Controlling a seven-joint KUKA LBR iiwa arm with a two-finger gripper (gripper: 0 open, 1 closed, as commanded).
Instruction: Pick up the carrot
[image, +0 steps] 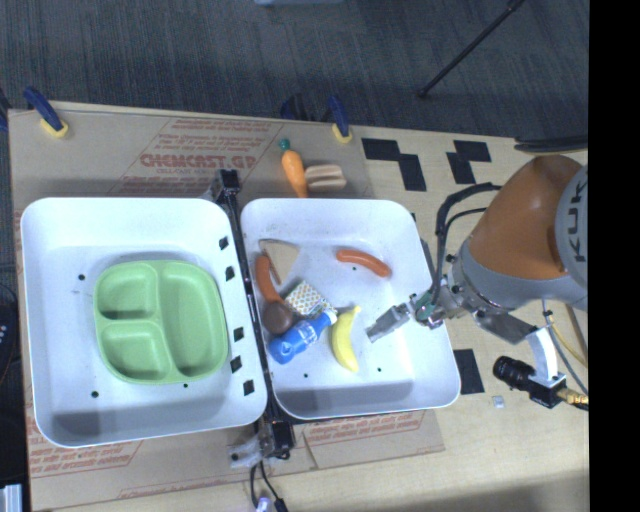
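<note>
- arm (530, 240) is cut off at the right.
- gripper (385, 322) too blurred to read its fingers.
- brown toy (277, 316) partly hidden under blue bottle (299, 337).

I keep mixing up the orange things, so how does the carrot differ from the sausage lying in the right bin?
The carrot lies outside the bins on the cardboard above the right bin; the sausage lies inside it. The carrot has a green tip and tapers; the sausage is evenly thick with rounded ends. The carrot is brighter orange, the sausage redder. Both are small, elongated and lie flat.
</note>
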